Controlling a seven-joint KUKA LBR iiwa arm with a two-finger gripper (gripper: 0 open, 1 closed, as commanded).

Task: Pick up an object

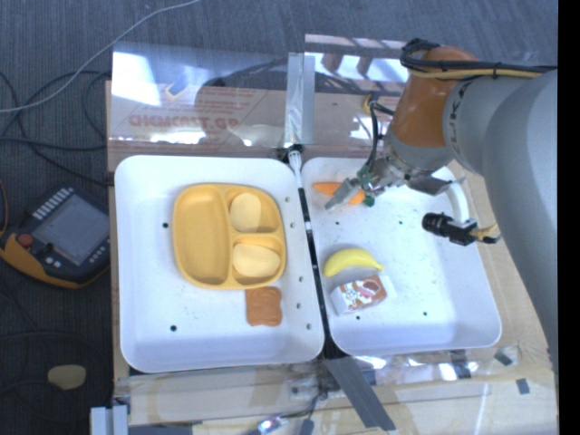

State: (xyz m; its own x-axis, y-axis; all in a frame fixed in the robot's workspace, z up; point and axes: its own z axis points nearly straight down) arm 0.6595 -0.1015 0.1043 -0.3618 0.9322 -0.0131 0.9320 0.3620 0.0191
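One grey arm (507, 116) reaching in from the right, wrist tipped down-left, tool (349, 193) low over the right bin (453, 315), clenched on an orange carrot (328, 188).

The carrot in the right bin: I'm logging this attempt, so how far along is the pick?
Done: the arm has reached into the right bin, and the end effector sits at the carrot near the bin's far left corner. In hand: nothing clearly; the carrot lies on the bin floor and a grasp cannot be confirmed. Left: closing on it and lifting. The banana and snack packet lie untouched.
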